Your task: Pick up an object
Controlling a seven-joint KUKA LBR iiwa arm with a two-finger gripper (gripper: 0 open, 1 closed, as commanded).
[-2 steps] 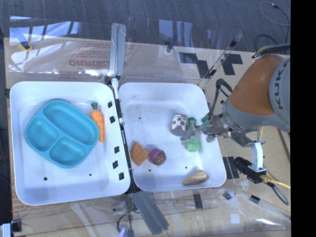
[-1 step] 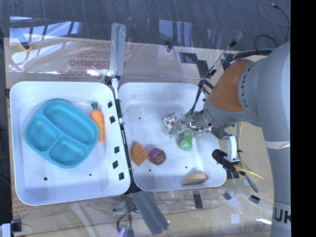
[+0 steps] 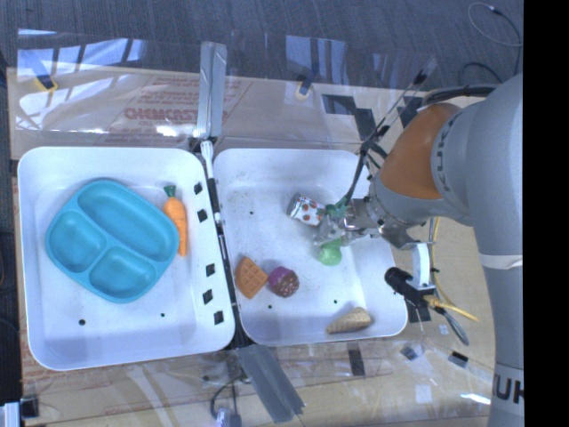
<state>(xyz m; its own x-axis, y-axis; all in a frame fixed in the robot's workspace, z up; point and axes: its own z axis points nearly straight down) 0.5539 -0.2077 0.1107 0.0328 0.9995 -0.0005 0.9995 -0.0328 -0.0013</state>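
Green ball point(image 3: 330, 254) lies just under the gripper point(image 3: 336, 229), lowered as if to grab it; jaws' state unclear.

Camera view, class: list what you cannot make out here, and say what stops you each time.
- End effector: too small and cluttered in the camera view to tell whether it grips anything.
- Green object: partly covered by the end effector above it; its kind is unclear.
- Patterned item: too small to identify.
- Arm: cut off by the right edge.
- Carrot: its left side is tucked against the blue divided plate.
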